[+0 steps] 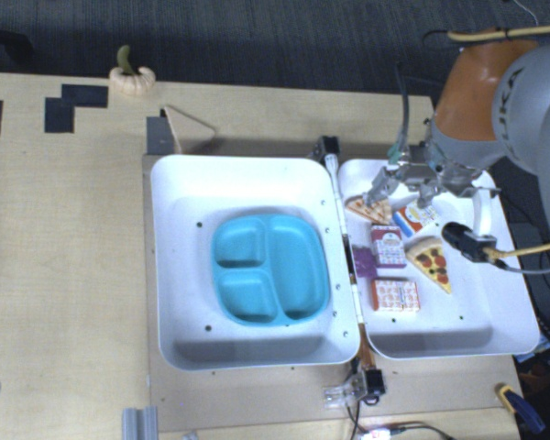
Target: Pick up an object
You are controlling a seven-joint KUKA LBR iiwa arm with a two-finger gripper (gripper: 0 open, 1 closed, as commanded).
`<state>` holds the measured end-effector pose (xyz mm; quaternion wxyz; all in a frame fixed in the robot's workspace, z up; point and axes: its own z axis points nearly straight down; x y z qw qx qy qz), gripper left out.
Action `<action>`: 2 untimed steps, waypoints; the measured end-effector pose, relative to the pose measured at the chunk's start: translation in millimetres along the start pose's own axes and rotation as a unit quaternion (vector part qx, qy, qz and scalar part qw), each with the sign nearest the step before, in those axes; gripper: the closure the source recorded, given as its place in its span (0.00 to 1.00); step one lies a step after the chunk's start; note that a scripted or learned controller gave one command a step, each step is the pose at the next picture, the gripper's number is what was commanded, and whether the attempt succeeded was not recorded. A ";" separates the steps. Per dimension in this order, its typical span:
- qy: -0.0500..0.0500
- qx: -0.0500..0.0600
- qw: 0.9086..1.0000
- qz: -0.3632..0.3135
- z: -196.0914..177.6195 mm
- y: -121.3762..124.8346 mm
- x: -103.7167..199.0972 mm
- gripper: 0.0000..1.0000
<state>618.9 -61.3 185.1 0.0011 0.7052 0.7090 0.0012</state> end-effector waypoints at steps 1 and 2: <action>-0.002 -0.004 1.000 0.001 88.2 -46.4 -49.1 0.00; -0.004 -0.008 1.000 0.003 95.1 -97.9 -30.1 0.00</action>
